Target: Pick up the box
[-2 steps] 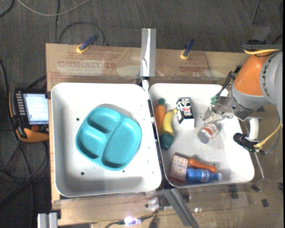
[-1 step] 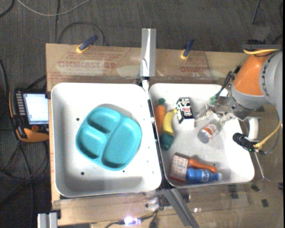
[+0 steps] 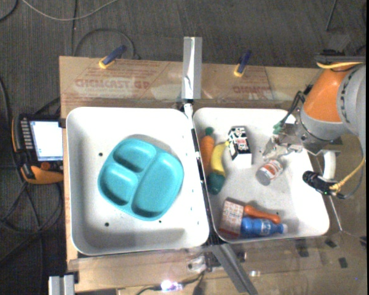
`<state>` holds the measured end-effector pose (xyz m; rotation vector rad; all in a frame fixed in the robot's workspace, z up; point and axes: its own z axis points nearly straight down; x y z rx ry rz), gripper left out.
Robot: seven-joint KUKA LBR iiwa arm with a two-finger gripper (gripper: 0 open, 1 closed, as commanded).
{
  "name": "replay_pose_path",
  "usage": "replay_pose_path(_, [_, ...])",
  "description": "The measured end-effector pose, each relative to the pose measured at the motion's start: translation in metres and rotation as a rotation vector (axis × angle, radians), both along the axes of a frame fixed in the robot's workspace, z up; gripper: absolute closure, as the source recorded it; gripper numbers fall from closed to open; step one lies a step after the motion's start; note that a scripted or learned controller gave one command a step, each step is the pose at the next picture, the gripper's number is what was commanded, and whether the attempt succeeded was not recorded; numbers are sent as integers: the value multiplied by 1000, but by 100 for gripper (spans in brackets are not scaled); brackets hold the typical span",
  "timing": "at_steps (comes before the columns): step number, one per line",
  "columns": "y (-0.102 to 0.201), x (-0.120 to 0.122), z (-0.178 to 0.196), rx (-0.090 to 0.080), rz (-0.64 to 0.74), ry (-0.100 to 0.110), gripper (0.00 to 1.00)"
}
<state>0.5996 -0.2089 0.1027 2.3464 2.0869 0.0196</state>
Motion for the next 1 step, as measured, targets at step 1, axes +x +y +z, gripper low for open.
replay_pose_path(1, [17, 1, -6, -5, 49, 15, 100])
